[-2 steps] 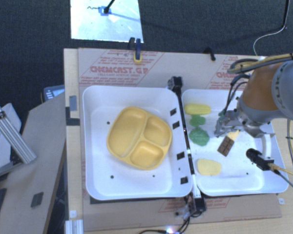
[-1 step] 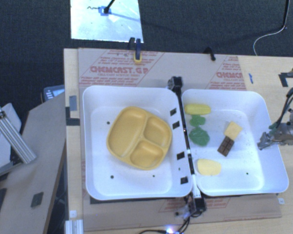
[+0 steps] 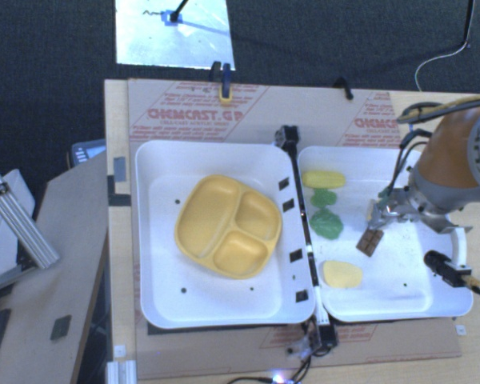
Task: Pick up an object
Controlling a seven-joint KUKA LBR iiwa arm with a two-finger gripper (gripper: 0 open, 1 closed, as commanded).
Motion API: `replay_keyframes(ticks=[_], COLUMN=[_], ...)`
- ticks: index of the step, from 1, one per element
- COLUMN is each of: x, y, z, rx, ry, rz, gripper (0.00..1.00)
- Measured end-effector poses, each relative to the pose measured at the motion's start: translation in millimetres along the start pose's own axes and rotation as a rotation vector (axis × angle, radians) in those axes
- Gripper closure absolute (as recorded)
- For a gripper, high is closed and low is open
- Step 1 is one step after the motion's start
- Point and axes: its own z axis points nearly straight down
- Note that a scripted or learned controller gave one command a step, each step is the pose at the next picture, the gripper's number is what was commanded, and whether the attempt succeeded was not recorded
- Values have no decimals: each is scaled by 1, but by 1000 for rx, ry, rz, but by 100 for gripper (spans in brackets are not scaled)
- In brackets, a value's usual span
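Item one, my gripper point(image 3: 382, 218): it sits over the right bin point(image 3: 400, 298), near that bin's middle, at the end of my grey arm with its orange band point(image 3: 456, 146) reaching in from the right; whether it is wide or narrow I cannot tell from this slant. Item two, a small brown block point(image 3: 370, 242): it lies tilted just below and to the left of my gripper, very close to it, though I cannot tell whether the two touch or whether the block rests on the bin floor. Item three, a yellow oblong piece point(image 3: 324, 180) near the right bin's upper left corner. Item four, a small green piece point(image 3: 323, 198) just beneath it. Item five, a larger green leafy piece point(image 3: 328, 224) below that, left of the brown block and apart from it. Item six, a pale yellow rounded piece point(image 3: 342, 274) toward the right bin's lower left. Item seven, the left bin point(image 3: 156, 294): it holds a yellow divided tray point(image 3: 227, 225) with three compartments, set at an angle near the bin's middle.
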Motion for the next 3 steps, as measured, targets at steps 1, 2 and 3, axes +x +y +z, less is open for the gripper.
replay_keyframes(ticks=[1, 2, 3], x=[-41, 55, -33], y=[16, 86, 32], z=[-182, -138, -146], rx=[-14, -2, 4], ry=[-8, 1, -4], rz=[6, -4, 16], gripper=[100, 100, 100])
